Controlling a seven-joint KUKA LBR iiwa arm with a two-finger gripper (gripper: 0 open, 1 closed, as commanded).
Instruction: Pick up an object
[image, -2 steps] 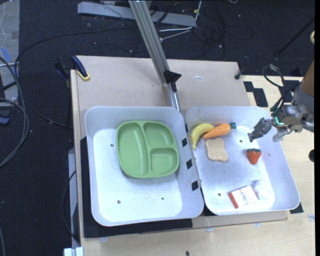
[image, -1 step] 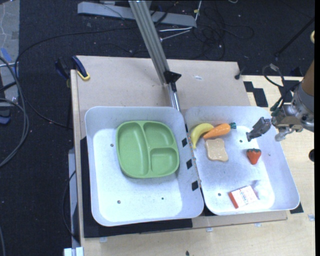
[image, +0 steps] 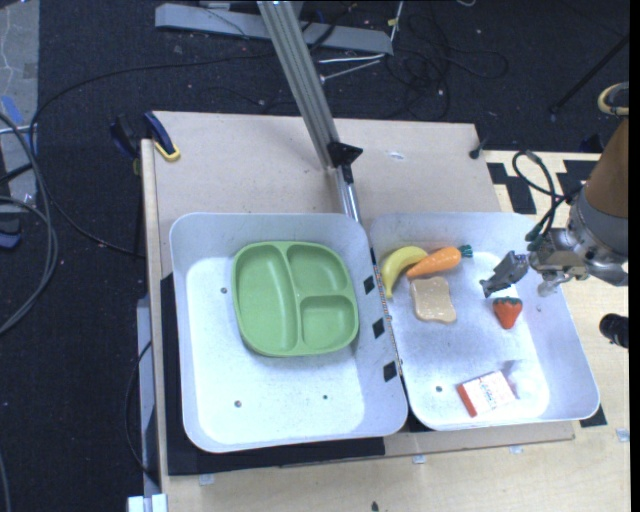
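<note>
Seen from above, at a slant: two shallow white bins side by side on a pale wooden bench (image: 250, 160). In the left bin (image: 200, 390), a green divided plate (image: 296, 298) with three compartments, lying flat toward the far half. In the right bin (image: 560, 370), a small scatter of toy food. Near the far left corner, a yellow banana (image: 399, 264), curved, touching the blunt end of an orange carrot (image: 436, 262) with a green tip pointing right. Just in front of those two, a tan slice of bread (image: 434, 299), lying flat, its far edge close under the carrot. Further right, a red strawberry (image: 508, 312) with a green cap at its far end, point toward the camera, lying alone on bare bin floor. Toward the near edge, a small red-and-white box (image: 488, 391), tilted, well apart from the rest.

Reaching in from the right, the grey arm (image: 600, 235), wrist low over the right bin. At its end, the gripper (image: 503, 275), dark and angled to the left, poised just beyond and slightly left of the strawberry, between it and the carrot's green tip. Nothing visible between the fingers; whether spread or closed, impossible to tell at this size.
</note>
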